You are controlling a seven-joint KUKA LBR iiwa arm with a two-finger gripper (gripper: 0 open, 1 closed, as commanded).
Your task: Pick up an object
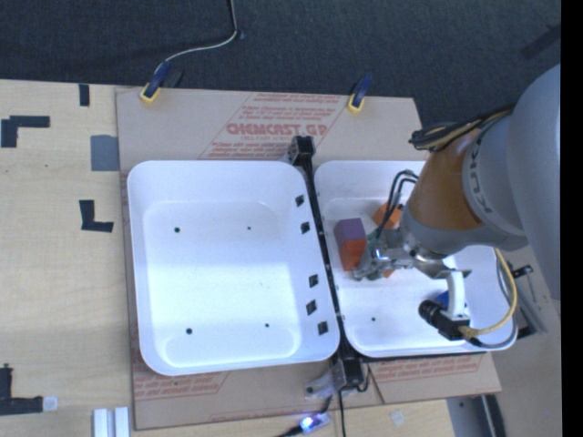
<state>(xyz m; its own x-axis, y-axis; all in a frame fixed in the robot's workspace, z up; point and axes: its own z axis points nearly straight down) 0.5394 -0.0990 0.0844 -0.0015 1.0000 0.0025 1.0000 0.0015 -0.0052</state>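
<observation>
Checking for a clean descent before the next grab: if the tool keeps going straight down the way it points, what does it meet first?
Most likely the orange block, just beside the purple block in the right bin; the tool hangs right at it. Depth is unclear from this slant.

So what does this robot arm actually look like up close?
The arm is a thick, rounded grey tube with an orange-brown band above the wrist. Black and yellow cables loop around its end, and the small metallic gripper sits at the tip.
</observation>
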